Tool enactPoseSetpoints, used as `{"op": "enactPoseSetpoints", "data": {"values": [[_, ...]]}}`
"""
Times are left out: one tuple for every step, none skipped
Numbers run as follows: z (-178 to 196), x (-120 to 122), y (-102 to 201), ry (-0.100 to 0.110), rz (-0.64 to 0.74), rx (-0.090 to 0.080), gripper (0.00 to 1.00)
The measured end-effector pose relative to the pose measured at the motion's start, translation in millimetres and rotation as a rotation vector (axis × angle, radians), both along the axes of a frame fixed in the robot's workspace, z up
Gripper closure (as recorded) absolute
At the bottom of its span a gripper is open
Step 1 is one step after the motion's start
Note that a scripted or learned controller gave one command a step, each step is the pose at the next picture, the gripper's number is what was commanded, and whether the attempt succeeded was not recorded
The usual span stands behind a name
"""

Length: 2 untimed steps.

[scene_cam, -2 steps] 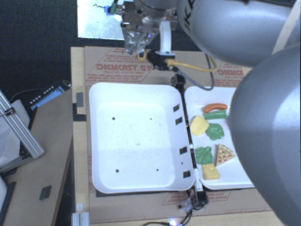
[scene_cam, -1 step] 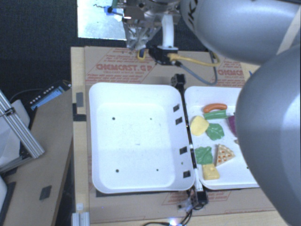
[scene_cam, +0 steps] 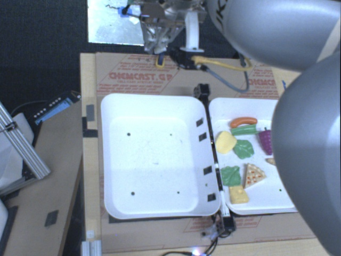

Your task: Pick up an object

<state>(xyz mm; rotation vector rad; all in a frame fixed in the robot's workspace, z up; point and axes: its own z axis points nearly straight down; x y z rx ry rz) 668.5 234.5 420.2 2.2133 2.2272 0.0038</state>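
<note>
Toy food (scene_cam: 242, 148) in right bin (scene_cam: 266, 204) | claw (scene_cam: 155, 46) well apart, above bench | claw state: cannot tell

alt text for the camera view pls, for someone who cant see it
Two shallow white bins sit side by side on a bench; the right bin holds toy foods, among them a hot dog, a pizza slice and green leafy pieces. The grey arm looms over that side, its claw raised beyond the bins' far edge.
</note>
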Motion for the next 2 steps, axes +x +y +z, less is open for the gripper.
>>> {"op": "enactPoseSetpoints", "data": {"values": [[14, 0, 0, 0.0, 0.0, 0.0, 1.0], [35, 0, 0, -0.001, 0.0, 0.0, 1.0]]}}
